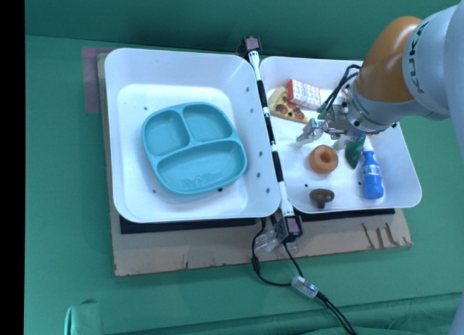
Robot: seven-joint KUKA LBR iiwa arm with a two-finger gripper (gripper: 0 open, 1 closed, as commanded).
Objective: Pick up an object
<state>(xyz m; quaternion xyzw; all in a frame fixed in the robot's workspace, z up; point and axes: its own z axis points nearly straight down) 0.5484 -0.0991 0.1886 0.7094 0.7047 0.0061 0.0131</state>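
Hovering above the donut, the claw seems spread apart; nothing gripped.

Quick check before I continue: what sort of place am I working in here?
Most likely a robot grasping test bench, not a real kitchen: a green backdrop cloth, two white bins on cardboard, toy food like a pizza slice and donut, and loose cabling.

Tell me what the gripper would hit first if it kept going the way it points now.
The gripper points toward the view's left and slightly down, over the right bin. Going straight on, it would probably meet the bin's bare floor just left of the donut, or the divider beyond. Depth is unclear from this single view.
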